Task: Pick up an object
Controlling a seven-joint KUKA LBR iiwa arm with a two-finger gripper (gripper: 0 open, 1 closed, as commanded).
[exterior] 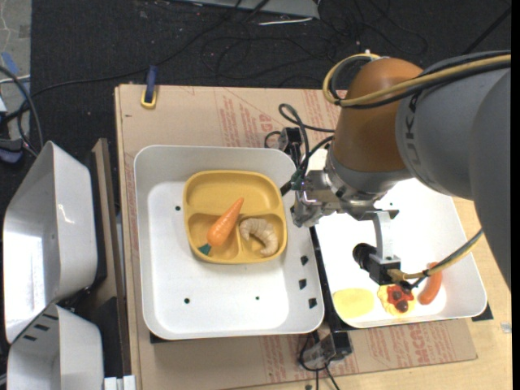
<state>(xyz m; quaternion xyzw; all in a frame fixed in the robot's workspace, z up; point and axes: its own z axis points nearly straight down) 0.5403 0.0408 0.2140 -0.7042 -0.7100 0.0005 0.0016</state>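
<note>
Dark flooring strewn with cables is seen around a brown board (244, 108), on which two shallow white bins are set side by side. A yellow divided plate (199, 187) is placed in the upper middle of the left bin (162, 299). An orange toy carrot (225, 222) is laid slantwise across the plate's middle, and a pale curled shrimp (262, 234) is laid in the plate's lower right compartment, just beside the carrot. The grey and orange arm (455, 128) is stretched in from the right of the plate, over the right bin (455, 218). The gripper (302, 208) is held just off the plate's right edge, above the seam between the bins; how wide it is parted cannot be made out, and nothing is seen held in it. Well to the lower right of the plate, a flat pale yellow piece (353, 301), a small red and yellow item (397, 296) and a second orange piece (431, 286) are lined along the right bin's near edge.
</note>
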